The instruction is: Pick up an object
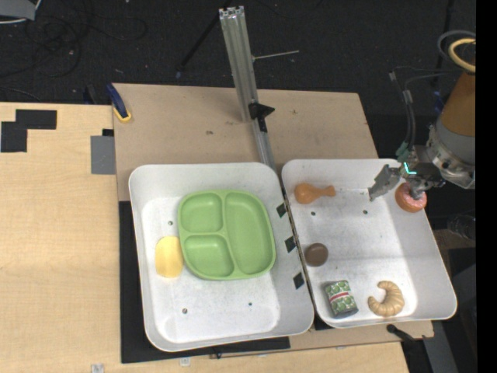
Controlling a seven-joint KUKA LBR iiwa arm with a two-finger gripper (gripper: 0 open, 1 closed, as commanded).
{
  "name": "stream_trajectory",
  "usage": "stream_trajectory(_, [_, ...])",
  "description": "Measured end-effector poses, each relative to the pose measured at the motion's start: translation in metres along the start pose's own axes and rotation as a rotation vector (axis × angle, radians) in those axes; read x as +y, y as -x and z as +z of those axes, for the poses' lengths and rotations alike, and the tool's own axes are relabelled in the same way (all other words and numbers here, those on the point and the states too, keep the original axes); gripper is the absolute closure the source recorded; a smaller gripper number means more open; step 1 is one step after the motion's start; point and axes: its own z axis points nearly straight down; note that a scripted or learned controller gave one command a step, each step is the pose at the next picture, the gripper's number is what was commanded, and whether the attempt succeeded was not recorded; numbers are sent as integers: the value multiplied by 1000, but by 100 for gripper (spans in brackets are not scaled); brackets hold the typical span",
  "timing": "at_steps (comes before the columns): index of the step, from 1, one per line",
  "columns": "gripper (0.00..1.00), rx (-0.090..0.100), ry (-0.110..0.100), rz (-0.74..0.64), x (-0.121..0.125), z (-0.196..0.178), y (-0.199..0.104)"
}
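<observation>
The red-and-orange toy (411, 199) sits at about 2 o'clock in the right bin (423, 274), right against the rim, with the gripper (405, 179) just above it. Can't honestly tell whether the fingers are spread or clenched from this angle. To do this well I'd come straight down, centred on the toy, keeping clear of the bin wall. Easier picks: the croissant (387, 298) at 5 o'clock, or the brown puck (315, 253) around 8.
</observation>
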Motion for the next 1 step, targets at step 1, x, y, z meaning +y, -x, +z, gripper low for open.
stream_trajectory(1, [0,-1,4,0,1,-2,0])
